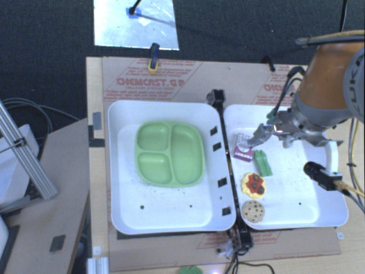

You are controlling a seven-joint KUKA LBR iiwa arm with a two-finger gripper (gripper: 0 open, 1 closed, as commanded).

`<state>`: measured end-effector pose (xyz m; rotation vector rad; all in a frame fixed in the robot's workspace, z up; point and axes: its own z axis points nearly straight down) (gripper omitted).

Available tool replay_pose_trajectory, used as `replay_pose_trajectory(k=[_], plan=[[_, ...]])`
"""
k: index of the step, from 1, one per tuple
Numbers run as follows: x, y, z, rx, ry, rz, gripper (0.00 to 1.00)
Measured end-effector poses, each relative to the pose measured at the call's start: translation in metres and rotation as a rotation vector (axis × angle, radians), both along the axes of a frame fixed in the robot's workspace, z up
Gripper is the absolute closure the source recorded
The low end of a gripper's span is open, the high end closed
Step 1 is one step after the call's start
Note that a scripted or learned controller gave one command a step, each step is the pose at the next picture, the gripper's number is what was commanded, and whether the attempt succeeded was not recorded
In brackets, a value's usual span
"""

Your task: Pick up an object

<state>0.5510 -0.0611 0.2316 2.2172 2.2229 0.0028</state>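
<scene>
In the camera view, the grey arm with its orange band (325,73) reaches in from the right and hangs its end effector (263,135) low over the far left part of the right white bin (325,210), just above a small pink and white packet (244,147); whether it is released or clenched cannot be told at this angle, and nothing is seen caught in it. The likely targets lie together along that bin's left side, probably because loose items settle near the dividing wall: the flat, printed packet, a green ribbed plastic piece (263,162) shaped like a pickle just beside it, a round yellow toy with red topping (254,185) nearer the camera, and a tan speckled cookie-like disc (252,211) close to the near rim. All look like small, hard, smooth plastic play food, light and apt to slide on the glossy bin floor. The left white bin (122,210) holds a pale green, three-compartment plastic plate (170,154) lying flat at its middle. Both bins rest on a brown cardboard sheet (148,81) covering the bench.
</scene>
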Motion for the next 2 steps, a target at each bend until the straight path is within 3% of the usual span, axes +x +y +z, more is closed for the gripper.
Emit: replay_pose_trajectory(k=[1, 2], plan=[[0.001, 0.000, 0.011, 0.000, -0.003, 0.004, 1.00], [0.002, 0.062, -0.034, 0.002, 0.005, 0.007, 1.00]])
